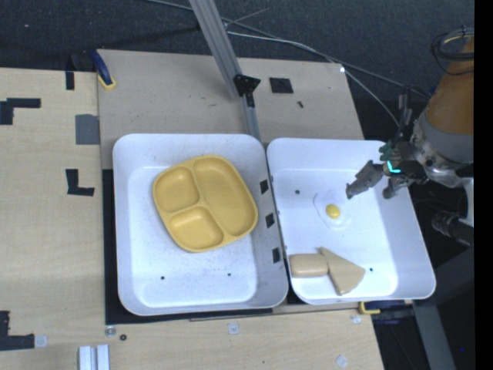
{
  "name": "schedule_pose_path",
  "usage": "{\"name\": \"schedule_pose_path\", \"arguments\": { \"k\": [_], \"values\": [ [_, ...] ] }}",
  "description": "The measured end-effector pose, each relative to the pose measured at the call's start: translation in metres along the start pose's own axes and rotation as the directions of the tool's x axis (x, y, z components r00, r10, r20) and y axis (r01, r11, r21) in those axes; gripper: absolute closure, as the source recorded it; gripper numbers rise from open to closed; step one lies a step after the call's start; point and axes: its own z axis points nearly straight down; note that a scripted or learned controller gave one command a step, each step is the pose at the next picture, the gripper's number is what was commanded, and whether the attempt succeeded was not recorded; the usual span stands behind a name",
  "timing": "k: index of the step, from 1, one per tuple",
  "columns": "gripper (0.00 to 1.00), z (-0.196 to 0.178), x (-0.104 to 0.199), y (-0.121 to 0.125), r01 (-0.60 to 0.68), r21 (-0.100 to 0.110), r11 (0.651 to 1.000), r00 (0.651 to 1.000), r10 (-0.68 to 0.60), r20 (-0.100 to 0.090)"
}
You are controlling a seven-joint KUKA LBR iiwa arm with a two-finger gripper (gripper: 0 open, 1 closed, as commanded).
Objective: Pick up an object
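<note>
A fried-egg toy (pixel 332 210) with a yellow yolk lies in the middle of the right bin (pixel 400 237). A tan bread-like block (pixel 307 265) and a tan wedge (pixel 343 272) lie at that bin's front edge, touching each other. My gripper (pixel 378 181) hangs over the right bin's right half, up and to the right of the egg, apart from it. Its two dark fingers are spread open with nothing between them.
A yellow three-compartment plate (pixel 205 202) lies in the left bin (pixel 139 276). A grey pole (pixel 219 37) slants up from between the bins' far edges. Cables run across the dark floor behind the bench.
</note>
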Motion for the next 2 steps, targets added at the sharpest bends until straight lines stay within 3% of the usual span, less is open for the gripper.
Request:
{"name": "schedule_pose_path", "arguments": {
  "k": [1,2],
  "values": [
    [0.00,0.000,0.000,0.000,0.000,-0.001,1.000,1.000,0.000,0.000],
    [0.00,0.043,0.002,0.000,-0.001,0.003,1.000,1.000,0.001,0.000]
  ]
}}
